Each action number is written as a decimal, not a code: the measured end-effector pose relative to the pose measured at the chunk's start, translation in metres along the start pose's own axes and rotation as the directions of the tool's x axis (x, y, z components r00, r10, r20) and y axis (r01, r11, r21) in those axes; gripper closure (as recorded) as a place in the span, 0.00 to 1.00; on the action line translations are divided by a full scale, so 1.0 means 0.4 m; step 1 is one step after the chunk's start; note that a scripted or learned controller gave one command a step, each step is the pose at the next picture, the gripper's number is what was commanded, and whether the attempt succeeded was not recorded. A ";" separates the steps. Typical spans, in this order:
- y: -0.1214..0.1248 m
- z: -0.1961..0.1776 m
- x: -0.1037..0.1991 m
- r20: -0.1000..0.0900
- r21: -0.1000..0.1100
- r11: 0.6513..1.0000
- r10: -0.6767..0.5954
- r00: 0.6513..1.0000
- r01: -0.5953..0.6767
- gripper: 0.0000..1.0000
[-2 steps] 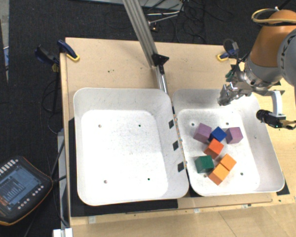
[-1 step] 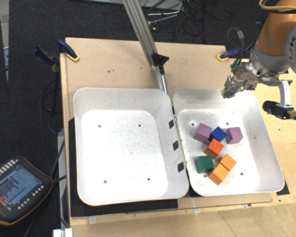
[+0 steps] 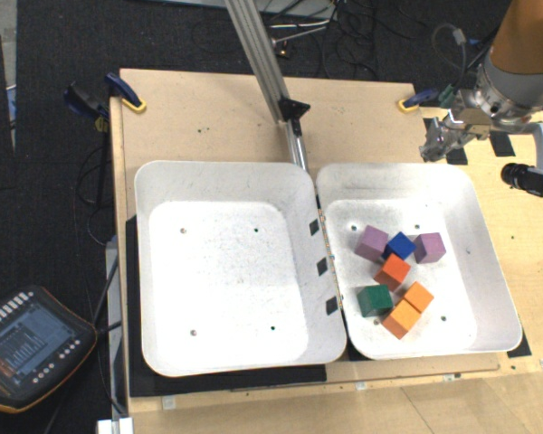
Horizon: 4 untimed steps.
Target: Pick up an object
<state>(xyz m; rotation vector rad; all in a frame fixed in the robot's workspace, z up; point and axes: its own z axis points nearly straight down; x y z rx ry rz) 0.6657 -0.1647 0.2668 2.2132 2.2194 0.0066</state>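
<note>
Several small blocks lie clustered in the right bin (image 3: 489,242): two purple blocks (image 3: 372,242) (image 3: 430,247), a blue block (image 3: 401,245), a red-orange block (image 3: 395,269), a green block (image 3: 375,300) and two orange blocks (image 3: 417,297) (image 3: 399,318). My gripper (image 3: 443,145) hangs above the bin's far right corner, well away from the blocks, with nothing between its fingers. The fingers look slightly apart.
The left bin (image 3: 163,242) sits beside the right one on the wooden bench. A slanted metal pole (image 3: 262,61) crosses the back of the bench down to the seam between the bins. Clamps (image 3: 127,93) hold the board's far corners. A teach pendant (image 3: 27,342) lies at lower left.
</note>
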 end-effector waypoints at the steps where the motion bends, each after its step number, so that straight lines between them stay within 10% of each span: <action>1: -0.022 -0.001 0.123 -0.003 0.008 1.000 -0.005 1.000 0.005 1.00; 4: -0.001 0.007 0.528 -0.004 0.006 1.000 -0.006 1.000 0.006 1.00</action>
